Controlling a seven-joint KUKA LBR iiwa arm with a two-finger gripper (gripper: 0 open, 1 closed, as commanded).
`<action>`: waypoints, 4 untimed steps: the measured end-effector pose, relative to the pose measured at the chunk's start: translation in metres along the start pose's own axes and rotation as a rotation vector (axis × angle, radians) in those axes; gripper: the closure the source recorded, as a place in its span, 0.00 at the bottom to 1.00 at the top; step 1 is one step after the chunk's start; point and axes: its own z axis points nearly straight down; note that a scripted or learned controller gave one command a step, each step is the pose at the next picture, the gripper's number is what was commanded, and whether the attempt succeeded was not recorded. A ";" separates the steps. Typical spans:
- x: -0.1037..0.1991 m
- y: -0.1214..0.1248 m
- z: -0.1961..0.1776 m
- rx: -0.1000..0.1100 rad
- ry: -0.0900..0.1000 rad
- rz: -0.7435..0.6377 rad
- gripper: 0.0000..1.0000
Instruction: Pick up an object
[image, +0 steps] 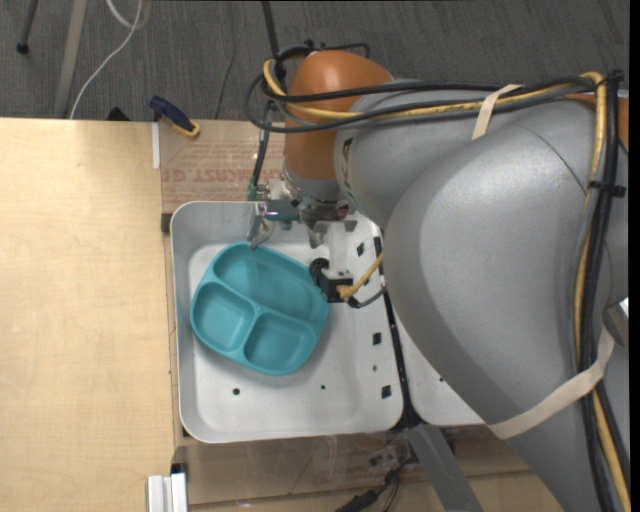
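A: Start at the left, operator. What do you have there?

B: A pale wooden surface (80, 300) takes up the left side, with a blue clamp (172, 114) at its far edge. Just right of it sits the left white bin (290, 415), and in that bin lies a teal divided plate (260, 312) with three compartments. It rests flat on the bin floor, toward the bin's left and far part.

A: And the arm?

B: It reaches in from your right. The big grey body (500, 250) covers most of the right-hand bin, and the orange band (325, 110) hangs over the left bin's far edge. Below it the gripper (285, 225) is down at the plate's far rim — one thin finger seems to point at the rim's far edge, near the bin's far wall.

A: Does it have the plate?

B: You cannot say so from here. The fingers (260, 228) look parted rather than pinched, and no part of the plate shows between them. The plate looks level, not lifted.

A: Why go for the rim?

B: Probably because a flat plate offers nothing else to pinch — the raised lip is the one thin edge the fingers could straddle. A black cable piece (322, 276) hangs over the plate's right edge, so watch for a snag there.
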 end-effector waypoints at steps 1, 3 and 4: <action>0.042 -0.051 0.011 -0.020 -0.010 0.116 0.00; 0.014 -0.072 0.028 -0.003 -0.002 -0.128 0.00; 0.008 -0.025 -0.090 -0.002 0.000 0.124 0.00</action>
